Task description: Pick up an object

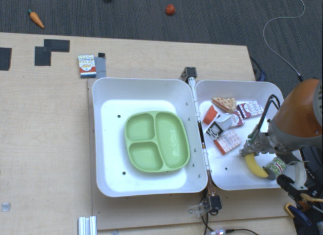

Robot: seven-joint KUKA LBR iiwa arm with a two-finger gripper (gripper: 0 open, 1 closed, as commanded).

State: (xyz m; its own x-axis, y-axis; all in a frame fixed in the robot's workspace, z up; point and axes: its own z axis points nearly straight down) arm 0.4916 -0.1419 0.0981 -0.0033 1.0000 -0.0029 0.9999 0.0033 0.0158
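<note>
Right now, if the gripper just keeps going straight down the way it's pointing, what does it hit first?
Most likely the banana. The gripper sits right over its upper end in the right bin, though from this slanted view its height above the fruit is unclear.

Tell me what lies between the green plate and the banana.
In the camera view, between the green plate and the banana: the bins' shared rim, then bare white floor of the right bin.

Even, fairly bright overhead light fills the scene, and the left white bin (146, 90) glares almost blown-out around the green tray (157, 141). Shadows are faint and short (a soft one beneath the arm (302, 115)). Focus is mildly soft, with small items on the carpet (151, 11) looking fuzzy.
</note>
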